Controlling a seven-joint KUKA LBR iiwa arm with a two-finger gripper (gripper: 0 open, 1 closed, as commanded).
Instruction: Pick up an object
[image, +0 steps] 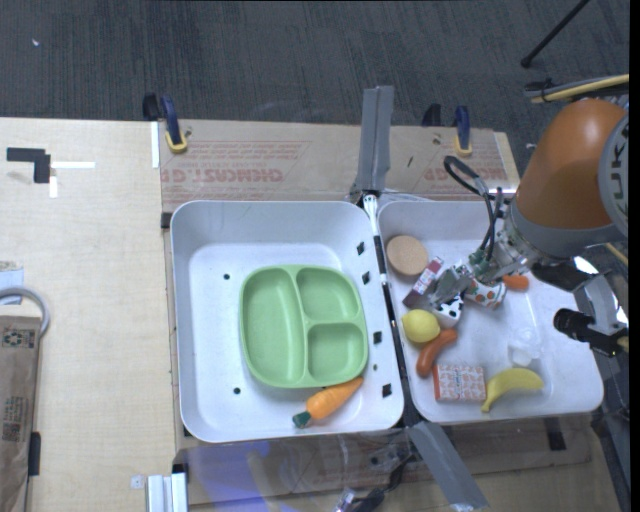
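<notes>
camera view shows the gripper (462, 285) low over the clutter in the right bin (570, 400) at centre right, whether the claw is wide or shut i cannot tell, so settle squarely over one piece like the lemon (420, 325) before lifting.

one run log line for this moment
arm: over right bin | pincer: low among toys, above lemon | carrot: left bin
</notes>
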